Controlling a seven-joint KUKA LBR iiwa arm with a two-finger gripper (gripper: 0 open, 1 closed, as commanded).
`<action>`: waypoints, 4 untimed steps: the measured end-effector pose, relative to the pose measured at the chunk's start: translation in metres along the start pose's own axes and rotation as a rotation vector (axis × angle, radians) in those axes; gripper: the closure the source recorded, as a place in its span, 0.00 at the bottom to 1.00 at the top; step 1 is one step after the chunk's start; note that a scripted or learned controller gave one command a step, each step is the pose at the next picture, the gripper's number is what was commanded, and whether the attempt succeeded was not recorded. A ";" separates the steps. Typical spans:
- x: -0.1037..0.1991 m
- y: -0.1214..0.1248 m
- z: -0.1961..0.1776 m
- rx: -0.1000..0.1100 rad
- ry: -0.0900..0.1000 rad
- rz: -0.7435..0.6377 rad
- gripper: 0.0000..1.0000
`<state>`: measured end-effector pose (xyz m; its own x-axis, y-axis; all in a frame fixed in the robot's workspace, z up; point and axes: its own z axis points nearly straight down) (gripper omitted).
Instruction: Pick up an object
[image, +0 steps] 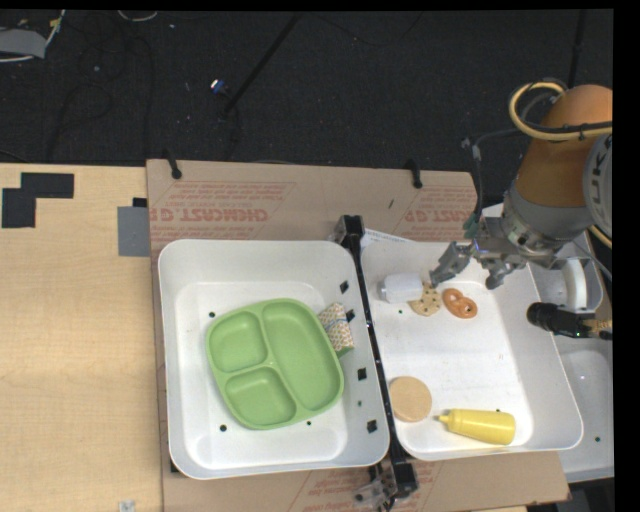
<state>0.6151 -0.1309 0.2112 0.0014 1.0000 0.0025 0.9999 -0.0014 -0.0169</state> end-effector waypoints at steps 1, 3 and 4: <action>0.000 0.003 -0.009 -0.014 -0.002 -0.002 0.00; 0.001 0.007 0.104 -0.010 -0.002 -0.001 0.00; 0.002 0.007 0.125 -0.011 -0.002 0.000 0.00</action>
<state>0.6196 -0.1285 0.0863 0.0010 1.0000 0.0008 1.0000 -0.0010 -0.0056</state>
